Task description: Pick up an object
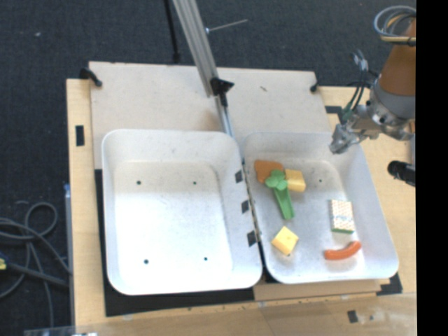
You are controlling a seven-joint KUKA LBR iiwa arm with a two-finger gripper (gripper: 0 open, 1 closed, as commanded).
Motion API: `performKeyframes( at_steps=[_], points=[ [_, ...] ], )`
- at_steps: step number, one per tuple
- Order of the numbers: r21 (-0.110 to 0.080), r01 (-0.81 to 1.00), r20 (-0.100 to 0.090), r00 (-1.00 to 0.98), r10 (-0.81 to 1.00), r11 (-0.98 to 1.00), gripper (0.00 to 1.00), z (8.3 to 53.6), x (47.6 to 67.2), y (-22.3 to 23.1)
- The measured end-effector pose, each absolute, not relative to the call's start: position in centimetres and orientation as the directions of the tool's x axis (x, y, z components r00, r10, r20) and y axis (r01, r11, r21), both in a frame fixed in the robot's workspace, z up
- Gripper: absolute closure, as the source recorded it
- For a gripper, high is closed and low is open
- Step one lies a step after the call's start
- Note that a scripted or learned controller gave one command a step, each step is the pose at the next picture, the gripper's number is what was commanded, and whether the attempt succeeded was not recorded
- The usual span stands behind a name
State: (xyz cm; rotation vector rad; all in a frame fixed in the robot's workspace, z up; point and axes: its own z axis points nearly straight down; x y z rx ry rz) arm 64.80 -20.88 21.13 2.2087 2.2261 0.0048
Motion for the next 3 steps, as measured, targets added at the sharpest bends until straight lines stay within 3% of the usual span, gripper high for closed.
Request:
performKeyframes(
  at_steps=[1, 3],
  points=[
    [0.006, 1.0, -0.002, -0.011, 1.0, 0.011, 1.0, 24.1, 64.9, -21.0],
    [0.002, 1.0, 0.0, 0.001, 1.0, -0.001, 1.0, 22.6, 61.6, -11.2]
  ],
)
